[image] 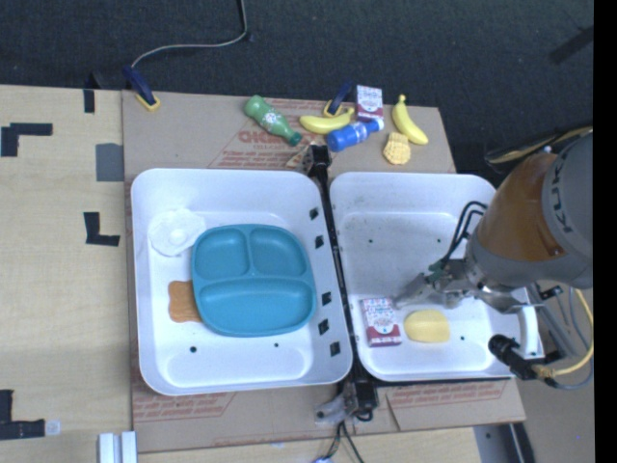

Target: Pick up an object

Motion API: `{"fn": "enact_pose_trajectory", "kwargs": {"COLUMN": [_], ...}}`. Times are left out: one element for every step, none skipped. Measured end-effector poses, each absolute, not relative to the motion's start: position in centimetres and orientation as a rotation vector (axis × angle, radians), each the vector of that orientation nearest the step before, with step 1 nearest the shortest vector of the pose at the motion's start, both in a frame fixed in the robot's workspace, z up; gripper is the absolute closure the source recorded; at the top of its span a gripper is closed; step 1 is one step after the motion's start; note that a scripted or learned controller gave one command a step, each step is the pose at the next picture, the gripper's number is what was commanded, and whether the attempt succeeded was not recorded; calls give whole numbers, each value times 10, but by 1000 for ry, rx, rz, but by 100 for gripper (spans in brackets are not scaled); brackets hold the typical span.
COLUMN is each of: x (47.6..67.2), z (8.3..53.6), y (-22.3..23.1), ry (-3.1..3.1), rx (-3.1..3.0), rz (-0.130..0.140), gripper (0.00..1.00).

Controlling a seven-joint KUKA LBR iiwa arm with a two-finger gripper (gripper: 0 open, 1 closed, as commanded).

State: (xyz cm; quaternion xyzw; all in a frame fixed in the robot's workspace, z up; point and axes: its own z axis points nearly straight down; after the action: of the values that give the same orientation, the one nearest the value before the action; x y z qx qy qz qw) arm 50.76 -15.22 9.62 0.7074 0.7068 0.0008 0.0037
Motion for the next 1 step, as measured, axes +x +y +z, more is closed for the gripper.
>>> {"fn": "enact_pose_trajectory", "kwargs": {"x": [592], "z": [161], "y": [-127], "ry": [2223], "rx": [2219], "rz": [1], "gripper": [0]}}
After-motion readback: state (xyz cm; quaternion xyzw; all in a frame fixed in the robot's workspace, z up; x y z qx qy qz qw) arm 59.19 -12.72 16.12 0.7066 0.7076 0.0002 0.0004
